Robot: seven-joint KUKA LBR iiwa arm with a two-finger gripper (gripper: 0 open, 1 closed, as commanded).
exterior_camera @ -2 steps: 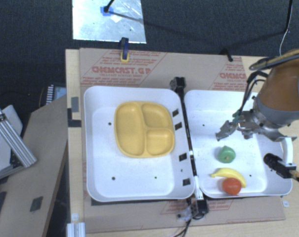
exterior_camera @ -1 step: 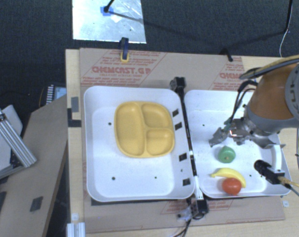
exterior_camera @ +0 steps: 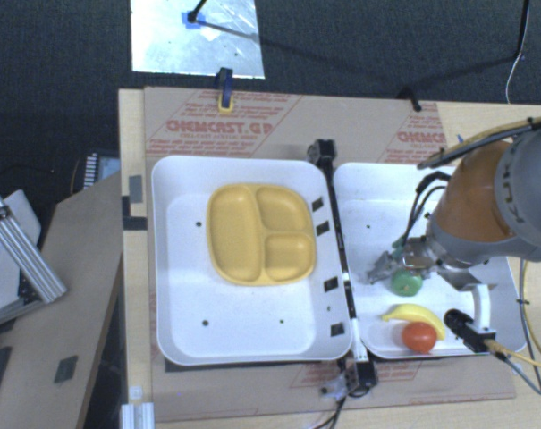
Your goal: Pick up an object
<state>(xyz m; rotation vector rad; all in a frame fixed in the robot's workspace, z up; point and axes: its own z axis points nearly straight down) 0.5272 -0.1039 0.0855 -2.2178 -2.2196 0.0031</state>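
The claw (exterior_camera: 397, 266) hangs over a green apple (exterior_camera: 406, 282) in the right bin (exterior_camera: 368, 195) (its grip I cannot tell).

Arm (exterior_camera: 485, 199) reaching in from right, wrist bent down.

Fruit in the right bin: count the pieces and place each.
3. A green apple at the gripper, a banana nearer the front, a red tomato touching it. The arm may hide more.
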